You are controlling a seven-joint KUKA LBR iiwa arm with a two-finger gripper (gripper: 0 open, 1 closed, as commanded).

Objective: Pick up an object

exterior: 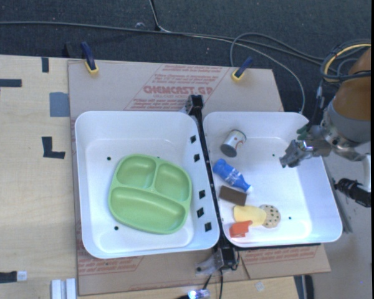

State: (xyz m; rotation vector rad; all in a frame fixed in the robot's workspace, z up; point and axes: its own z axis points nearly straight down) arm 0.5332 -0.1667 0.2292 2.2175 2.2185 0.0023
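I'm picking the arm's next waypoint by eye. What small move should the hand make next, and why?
Probably shift the hand left and a little down the picture, to above the blue bottle. The hand hangs over bare floor at the right side of the right bin, apart from every item, and the items cluster along the bin's left side. The bottle is among the nearest, with bare floor on its right.

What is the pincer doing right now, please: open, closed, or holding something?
Pincer: over the right bin, nothing visible between its tips; open or closed cannot be told from this view.
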